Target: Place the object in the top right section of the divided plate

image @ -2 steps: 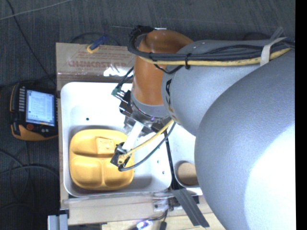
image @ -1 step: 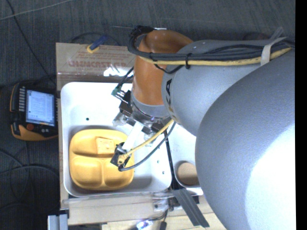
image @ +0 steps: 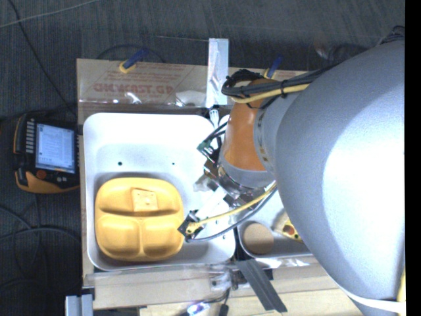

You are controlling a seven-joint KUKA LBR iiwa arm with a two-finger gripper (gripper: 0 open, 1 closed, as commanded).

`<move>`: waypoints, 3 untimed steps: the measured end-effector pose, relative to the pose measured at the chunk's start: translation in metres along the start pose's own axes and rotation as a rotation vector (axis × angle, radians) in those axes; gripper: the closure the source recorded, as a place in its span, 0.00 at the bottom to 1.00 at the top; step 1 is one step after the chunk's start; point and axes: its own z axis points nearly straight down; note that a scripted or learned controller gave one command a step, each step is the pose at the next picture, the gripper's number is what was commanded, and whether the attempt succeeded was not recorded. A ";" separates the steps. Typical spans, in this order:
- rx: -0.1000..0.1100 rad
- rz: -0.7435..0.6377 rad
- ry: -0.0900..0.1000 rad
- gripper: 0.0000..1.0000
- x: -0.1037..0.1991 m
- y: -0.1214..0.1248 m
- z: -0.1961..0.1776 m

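White left bin [image: 105, 133] holds yellow divided plate [image: 138, 224]; grey arm [image: 316, 163] blocks the right bin.

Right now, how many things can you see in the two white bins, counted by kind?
Divided plate, yellow: 1, the plate in the left bin.
Small flat piece, tan: 1, the piece lying in the plate's top section.
Cup or can, brown inside: 1, the cup in the right bin, partly under the arm.
Total: 3
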 end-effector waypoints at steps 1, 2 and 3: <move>0.001 -0.434 0.003 0.00 -0.020 0.023 -0.010; 0.004 0.016 0.000 0.00 0.013 -0.016 0.034; 0.027 0.104 0.014 0.00 -0.010 0.010 0.022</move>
